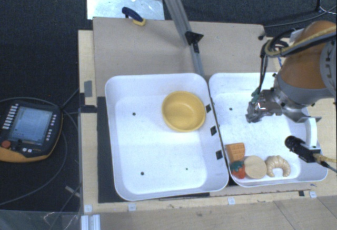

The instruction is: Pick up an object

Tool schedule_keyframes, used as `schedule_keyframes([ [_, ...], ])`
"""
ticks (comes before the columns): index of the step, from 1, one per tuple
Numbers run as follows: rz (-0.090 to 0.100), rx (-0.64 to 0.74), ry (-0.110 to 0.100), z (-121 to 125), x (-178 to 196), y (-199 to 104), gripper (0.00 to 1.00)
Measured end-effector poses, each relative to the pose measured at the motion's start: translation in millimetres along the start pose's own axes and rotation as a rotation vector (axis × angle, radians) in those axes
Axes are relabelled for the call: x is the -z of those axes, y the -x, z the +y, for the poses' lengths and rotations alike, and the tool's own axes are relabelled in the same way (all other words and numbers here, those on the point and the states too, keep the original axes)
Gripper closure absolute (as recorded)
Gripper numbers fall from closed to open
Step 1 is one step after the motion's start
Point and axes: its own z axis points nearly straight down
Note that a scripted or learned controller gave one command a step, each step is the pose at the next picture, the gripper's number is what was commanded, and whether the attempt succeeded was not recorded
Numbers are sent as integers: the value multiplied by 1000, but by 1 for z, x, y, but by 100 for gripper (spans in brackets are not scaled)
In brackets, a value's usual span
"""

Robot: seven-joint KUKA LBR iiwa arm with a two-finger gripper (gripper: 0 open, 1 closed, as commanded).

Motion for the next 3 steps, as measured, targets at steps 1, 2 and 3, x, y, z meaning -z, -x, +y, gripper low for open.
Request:
schedule_keyframes([
  [1,0,0,-1,9,4,-41,100],
  [2,0,0,0,23,18,-88,100],
  [3,0,0,-1,26,15,-143,100],
])
